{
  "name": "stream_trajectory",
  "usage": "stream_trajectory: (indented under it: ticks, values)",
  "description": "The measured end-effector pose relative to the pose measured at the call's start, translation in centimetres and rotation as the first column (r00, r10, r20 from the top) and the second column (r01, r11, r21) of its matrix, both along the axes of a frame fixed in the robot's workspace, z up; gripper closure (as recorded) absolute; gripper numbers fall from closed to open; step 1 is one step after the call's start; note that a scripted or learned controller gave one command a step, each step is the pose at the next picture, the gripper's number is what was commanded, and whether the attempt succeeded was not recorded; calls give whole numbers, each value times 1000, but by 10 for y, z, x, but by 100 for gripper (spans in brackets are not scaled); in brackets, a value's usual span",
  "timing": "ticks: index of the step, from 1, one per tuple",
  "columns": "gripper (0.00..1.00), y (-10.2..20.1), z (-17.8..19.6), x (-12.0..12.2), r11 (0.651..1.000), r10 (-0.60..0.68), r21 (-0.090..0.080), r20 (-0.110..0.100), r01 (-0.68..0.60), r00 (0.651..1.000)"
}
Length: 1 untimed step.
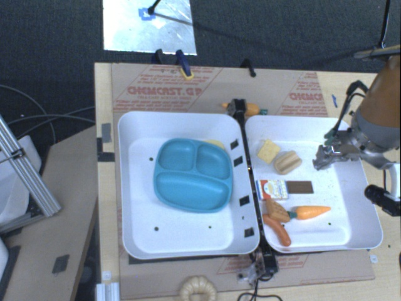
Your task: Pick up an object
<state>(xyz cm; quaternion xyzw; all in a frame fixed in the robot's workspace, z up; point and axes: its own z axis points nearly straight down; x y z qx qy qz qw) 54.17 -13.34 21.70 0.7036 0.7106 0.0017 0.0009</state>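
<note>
I see the gripper (323,157) over the right bin (360,231), just right of the bread roll (287,162); its fingers look closed on nothing, though they're small. Carrot (311,212) lies nearer.

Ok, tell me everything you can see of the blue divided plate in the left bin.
The blue divided plate looks like moulded plastic, matte light blue, rounded in outline with three compartments: two smaller ones along its far side and one large one nearer the camera. It lies flat, right way up, roughly in the middle of the left bin, turned slightly askew. Nothing lies in its compartments. A pale yellow item peeks out at its far rim; whether they touch I cannot tell.
</note>
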Motion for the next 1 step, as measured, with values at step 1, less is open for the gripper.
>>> stream_trajectory:
  ticks: [1]
  values:
    - [100,37,3,43,1000,0,-1,2,0,1000]
